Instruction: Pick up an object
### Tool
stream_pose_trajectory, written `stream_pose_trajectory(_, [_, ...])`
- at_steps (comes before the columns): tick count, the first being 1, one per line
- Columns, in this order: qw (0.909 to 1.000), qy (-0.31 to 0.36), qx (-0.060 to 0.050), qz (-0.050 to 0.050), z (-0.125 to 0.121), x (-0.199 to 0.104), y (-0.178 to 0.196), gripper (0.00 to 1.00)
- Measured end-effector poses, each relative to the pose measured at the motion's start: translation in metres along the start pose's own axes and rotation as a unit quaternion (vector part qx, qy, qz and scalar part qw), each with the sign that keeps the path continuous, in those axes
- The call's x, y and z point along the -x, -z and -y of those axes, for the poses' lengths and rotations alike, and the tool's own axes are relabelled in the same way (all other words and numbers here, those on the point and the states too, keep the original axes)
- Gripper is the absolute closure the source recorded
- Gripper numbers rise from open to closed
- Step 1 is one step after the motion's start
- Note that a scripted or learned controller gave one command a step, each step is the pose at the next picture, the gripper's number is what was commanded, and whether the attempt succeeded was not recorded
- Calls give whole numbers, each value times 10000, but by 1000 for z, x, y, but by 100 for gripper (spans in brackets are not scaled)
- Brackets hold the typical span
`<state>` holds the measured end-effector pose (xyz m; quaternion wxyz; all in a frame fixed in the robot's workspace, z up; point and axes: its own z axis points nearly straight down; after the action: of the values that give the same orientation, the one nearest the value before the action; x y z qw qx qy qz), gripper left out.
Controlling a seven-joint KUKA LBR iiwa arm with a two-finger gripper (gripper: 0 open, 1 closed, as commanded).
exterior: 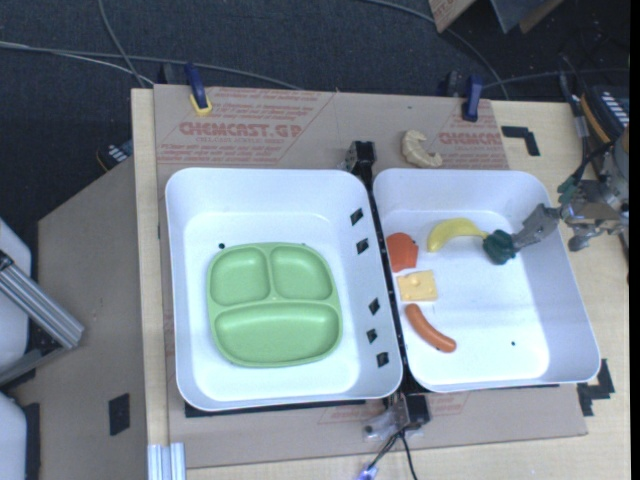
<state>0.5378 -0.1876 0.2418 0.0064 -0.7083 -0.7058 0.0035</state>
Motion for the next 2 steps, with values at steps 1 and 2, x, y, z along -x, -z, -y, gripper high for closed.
stream_pose_trajectory(1, [10000, 19, 65, 17, -3, -1, 7, 0])
stream_pose_trajectory(2, [10000, 28, 41, 7, -11, -7, -44, 0])
